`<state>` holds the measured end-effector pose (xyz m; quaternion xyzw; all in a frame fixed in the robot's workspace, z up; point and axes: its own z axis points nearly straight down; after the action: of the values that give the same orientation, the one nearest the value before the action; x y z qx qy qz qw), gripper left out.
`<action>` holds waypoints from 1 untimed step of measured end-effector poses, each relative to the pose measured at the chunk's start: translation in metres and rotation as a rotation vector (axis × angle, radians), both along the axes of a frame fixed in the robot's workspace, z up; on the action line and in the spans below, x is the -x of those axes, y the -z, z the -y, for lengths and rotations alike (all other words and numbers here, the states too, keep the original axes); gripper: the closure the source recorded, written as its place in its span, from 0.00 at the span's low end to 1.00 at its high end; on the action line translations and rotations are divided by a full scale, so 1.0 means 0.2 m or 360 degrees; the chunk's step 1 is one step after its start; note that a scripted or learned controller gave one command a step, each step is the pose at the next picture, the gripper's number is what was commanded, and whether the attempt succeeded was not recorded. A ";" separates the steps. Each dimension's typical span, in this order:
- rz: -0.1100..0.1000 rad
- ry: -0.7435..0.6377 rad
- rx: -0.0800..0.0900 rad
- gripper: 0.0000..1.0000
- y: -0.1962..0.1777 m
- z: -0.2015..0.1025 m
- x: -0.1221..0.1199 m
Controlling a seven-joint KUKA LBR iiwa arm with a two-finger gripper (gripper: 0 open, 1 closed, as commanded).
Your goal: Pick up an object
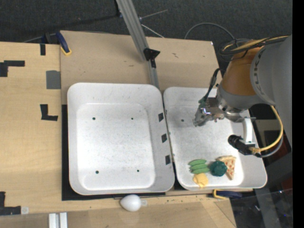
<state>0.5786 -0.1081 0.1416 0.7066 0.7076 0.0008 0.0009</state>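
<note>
My gripper [199,118] hangs over the middle of the right bin [183,141], pointing down and left from the orange-banded wrist. Nothing shows between its fingers. At the bin's front right lies a small cluster of toy food: green pea pods [198,165], a yellow piece [201,179], a dark green broccoli-like piece [218,168] and a pizza slice [230,166]. The cluster sits well below the gripper, towards the bin's front edge.
The left bin [76,127] lies beside the right one. A white egg-shaped object [130,203] rests on the bench in front of the left bin. A grey metal pole [137,30] slants down to the bins' rear junction. A black cable connector [240,144] hangs by the arm.
</note>
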 end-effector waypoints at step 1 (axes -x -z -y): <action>0.0003 0.0000 0.0001 1.00 -0.29 0.02 0.03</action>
<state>0.5717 -0.1114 0.2002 0.7067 0.7075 0.0013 0.0018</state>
